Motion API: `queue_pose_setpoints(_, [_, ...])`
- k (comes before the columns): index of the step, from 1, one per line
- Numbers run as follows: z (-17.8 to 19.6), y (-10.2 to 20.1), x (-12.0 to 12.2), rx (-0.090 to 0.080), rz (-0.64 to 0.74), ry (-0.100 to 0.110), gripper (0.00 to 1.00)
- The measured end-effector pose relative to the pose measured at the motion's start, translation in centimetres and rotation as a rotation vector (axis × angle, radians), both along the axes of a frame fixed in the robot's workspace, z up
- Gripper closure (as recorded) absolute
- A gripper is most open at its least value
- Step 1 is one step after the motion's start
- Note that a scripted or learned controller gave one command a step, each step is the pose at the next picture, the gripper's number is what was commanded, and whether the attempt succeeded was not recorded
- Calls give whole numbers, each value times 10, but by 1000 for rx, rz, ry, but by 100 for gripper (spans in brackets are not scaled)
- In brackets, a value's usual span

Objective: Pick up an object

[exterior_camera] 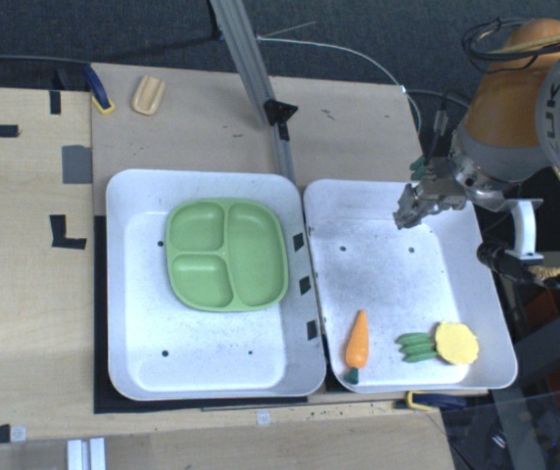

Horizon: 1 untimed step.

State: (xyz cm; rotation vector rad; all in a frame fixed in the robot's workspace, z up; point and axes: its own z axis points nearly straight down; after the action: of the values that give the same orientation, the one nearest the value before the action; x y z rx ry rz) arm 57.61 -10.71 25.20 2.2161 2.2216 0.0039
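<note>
A: Starting at the left, what is sitting on the surface point(25, 262)?

B: A small tan block point(148, 95) is lying near the far edge, with a blue and yellow item point(99, 88) just beside it on the left. A grey pole point(251, 62) is slanting down from the top toward the gap between the bins.

A: And the left bin point(138, 360)?

B: It is holding a green divided plate point(227, 254), lying flat in the far half, with three compartments showing nothing in them.

A: What is lying in the right bin point(397, 262)?

B: Two toy foods are resting along its near edge. The carrot point(357, 339) is sitting at the near left corner, its long axis running almost straight from far to near, the orange tip pointing away toward the far wall and the green stub pointing at the near rim. To its right, a yellow piece with a green leafy end point(440, 344) is lying with its long axis running left to right, the green end pointing at the carrot and the yellow round end pointing toward the right wall. The two are near each other but apart.

A: Where is the claw point(412, 209)?

B: It is hanging over the far right part of the right bin, well apart from both foods. I cannot tell how it is set; nothing is showing in it.
</note>
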Motion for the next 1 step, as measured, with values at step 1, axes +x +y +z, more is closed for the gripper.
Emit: queue_pose_setpoints(1, [-5,40,-15,1,2,7,100])
